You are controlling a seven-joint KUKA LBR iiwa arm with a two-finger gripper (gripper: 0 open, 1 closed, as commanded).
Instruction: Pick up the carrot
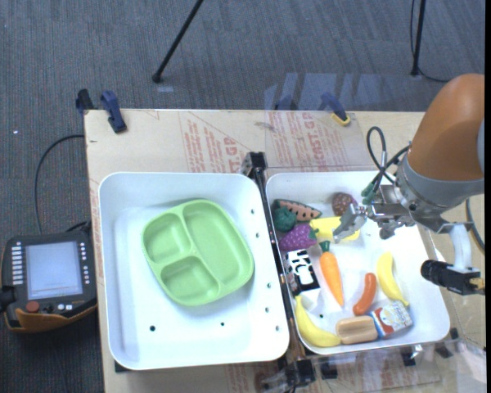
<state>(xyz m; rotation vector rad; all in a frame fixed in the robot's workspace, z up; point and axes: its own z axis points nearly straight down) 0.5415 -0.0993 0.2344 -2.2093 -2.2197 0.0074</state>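
partly under the pincer (pixel 349 223), the carrot (pixel 332 277) lies unobscured.

Dark grey carpet (pixel 106 39) covering floor around bench. Two thin black stand legs (pixel 184 31) slanting down onto carpet at top, another leg (pixel 415 27) standing at top right. Bench (pixel 196 137) topped with tan cardboard bearing red print. Blue clamp (pixel 113 110) gripping bench's far left corner, yellow clamp (pixel 340 118) sitting on far edge. Control pendant (pixel 49 281) with pale screen lying on floor at left, black cable (pixel 49 166) looping from it. Light looking even, possibly overhead.
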